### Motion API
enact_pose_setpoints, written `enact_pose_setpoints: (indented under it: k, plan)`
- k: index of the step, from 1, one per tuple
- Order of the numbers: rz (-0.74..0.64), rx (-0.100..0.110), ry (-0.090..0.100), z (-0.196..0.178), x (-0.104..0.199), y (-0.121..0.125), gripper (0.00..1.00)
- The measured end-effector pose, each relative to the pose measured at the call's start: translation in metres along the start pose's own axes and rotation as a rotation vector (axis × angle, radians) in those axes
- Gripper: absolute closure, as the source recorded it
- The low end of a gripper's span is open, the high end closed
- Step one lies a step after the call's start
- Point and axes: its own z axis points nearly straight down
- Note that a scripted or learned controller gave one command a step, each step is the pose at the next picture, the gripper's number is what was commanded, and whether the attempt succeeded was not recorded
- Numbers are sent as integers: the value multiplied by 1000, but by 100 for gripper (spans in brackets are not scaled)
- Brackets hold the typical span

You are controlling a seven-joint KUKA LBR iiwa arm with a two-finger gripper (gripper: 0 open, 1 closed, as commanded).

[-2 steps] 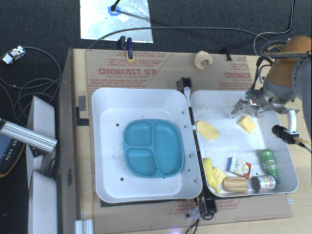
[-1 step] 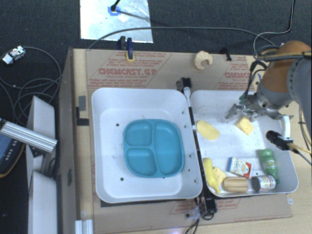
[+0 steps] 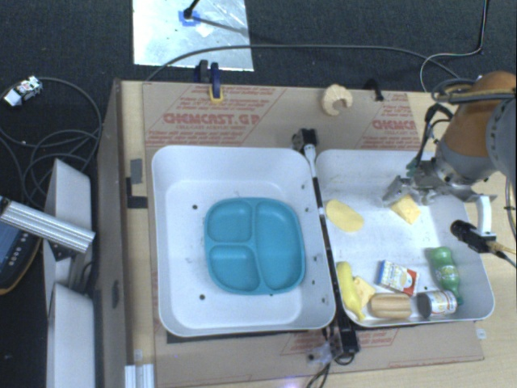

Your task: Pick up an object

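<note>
My gripper (image 3: pixel 409 191) hangs over the upper right of the right bin (image 3: pixel 363 172), at the end of the grey arm with the orange band. Its fingers look spread apart with nothing between them. A yellow cheese wedge (image 3: pixel 406 210) lies just below the fingertips, close to them but not gripped. Further left on the bin floor lies a pale yellow oval piece (image 3: pixel 345 216). Along the bin's front edge sit a banana (image 3: pixel 349 285), a bread roll (image 3: pixel 389 305), a small red and white box (image 3: pixel 397 277), a can (image 3: pixel 436 302) and a green bottle (image 3: pixel 443 267).
The left bin (image 3: pixel 182 184) holds a blue divided plate (image 3: pixel 254 243). A black ridge (image 3: pixel 317 208) separates the two bins. A beige lump (image 3: pixel 338 99) rests on the cardboard behind the bins. A black part with a cable (image 3: pixel 472 234) sticks in from the right.
</note>
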Motion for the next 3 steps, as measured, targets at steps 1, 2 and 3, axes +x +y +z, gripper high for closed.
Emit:
enact_pose_setpoints:
  k: [1, 2, 3]
  plan:
    - [-1, -6, -1, -12, 0, 2, 100]
    - [-2, -10, -2, -24, -1, 3, 100]
    - [-3, -13, -3, -35, -1, 4, 100]
